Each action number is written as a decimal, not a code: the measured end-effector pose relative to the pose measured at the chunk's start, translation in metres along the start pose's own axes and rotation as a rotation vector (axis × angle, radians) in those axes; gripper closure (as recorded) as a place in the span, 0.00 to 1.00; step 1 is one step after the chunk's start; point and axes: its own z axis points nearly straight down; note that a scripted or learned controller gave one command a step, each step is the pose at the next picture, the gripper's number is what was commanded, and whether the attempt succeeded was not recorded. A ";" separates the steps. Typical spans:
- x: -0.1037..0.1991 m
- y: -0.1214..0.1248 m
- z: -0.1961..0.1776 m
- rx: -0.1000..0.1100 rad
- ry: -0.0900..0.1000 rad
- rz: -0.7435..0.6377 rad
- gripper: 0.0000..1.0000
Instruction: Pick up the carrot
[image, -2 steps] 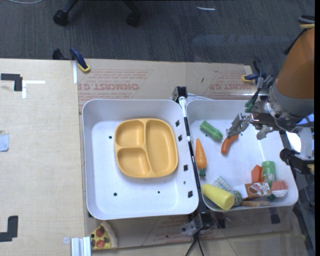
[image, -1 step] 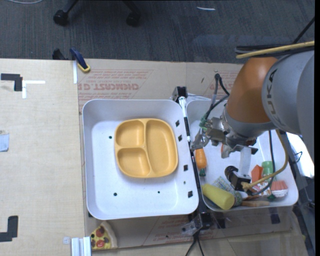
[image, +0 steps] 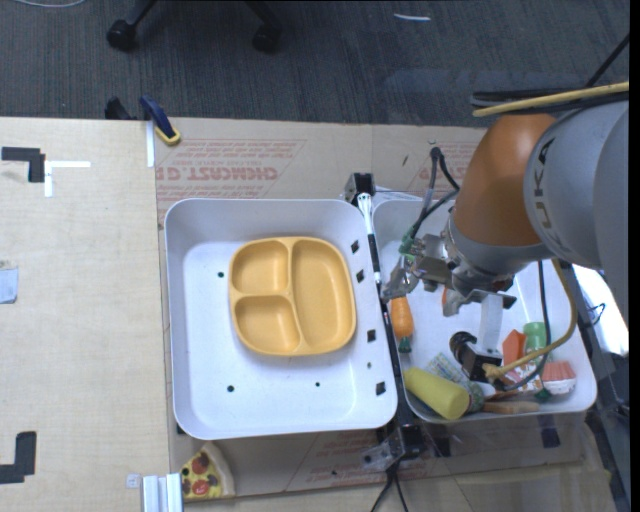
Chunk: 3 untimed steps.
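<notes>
While the grey arm with the orange band (image: 510, 180) is reaching in from the right over the right-hand shallow white bin (image: 428, 215), its claw (image: 404, 283) is sitting low at that bin's left wall, just above the small orange carrot (image: 401, 318). Claw state: cannot tell, since the tips are blurring into the bin divider and the cabling. The carrot is lying on the floor of the right bin, tight against its left wall, lengthwise along that wall, and nothing is showing it clamped or lifted. Nearer the front of the same bin, a yellow rounded block-like item (image: 438, 393) is lying at the front-left corner, with a clutter of red, orange and green packaged items (image: 530, 362) piling up toward the front-right corner; details there are too small to make out. The left-hand shallow white bin (image: 200, 330) is carrying a yellow three-compartment plastic plate (image: 293, 296), sitting roughly at its centre. Both bins are resting on the cardboard-covered surface (image: 250, 160), and a pizza-slice toy (image: 203, 475) is lying on that surface just in front of the left bin.
</notes>
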 end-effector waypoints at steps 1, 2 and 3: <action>-0.095 0.049 0.104 0.001 0.000 0.208 0.00; -0.043 0.040 0.003 -0.001 0.000 0.718 0.00; -0.004 -0.009 0.004 0.002 -0.001 0.727 0.00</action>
